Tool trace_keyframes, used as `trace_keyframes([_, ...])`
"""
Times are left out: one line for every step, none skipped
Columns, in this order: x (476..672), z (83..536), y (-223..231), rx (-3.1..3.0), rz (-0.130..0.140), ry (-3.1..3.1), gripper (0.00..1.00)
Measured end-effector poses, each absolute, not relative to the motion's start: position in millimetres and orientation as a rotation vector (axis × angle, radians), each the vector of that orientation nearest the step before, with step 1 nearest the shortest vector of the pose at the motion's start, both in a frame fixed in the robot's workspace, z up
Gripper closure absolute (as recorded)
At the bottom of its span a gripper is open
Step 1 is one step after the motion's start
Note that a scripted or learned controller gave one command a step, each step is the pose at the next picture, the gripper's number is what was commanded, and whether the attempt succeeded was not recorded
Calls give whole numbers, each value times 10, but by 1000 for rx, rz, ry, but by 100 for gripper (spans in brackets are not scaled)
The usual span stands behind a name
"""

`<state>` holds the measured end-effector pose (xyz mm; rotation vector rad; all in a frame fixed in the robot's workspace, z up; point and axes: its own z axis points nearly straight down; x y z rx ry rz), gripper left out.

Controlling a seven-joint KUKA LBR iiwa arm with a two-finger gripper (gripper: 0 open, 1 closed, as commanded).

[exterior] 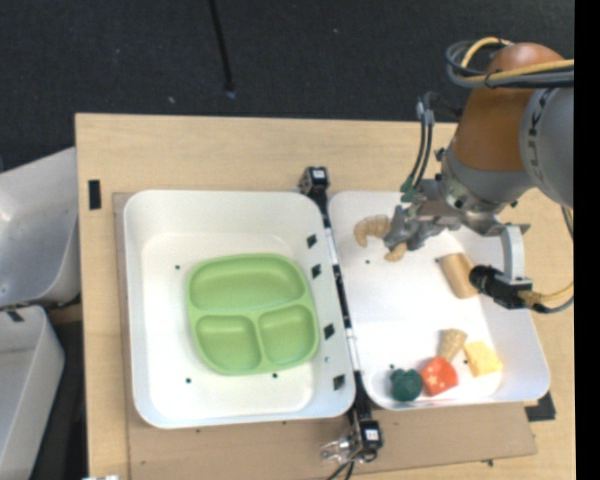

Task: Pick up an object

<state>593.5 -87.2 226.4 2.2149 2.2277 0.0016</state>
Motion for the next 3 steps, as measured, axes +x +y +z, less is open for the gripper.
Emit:
trace_keyframes([5936,2241,-261,2216,0,2229,100])
trace_keyframes([5960,2385,260,2214,4,2229,100])
trace_keyframes([6025,2308,817,2214,2,2228,100])
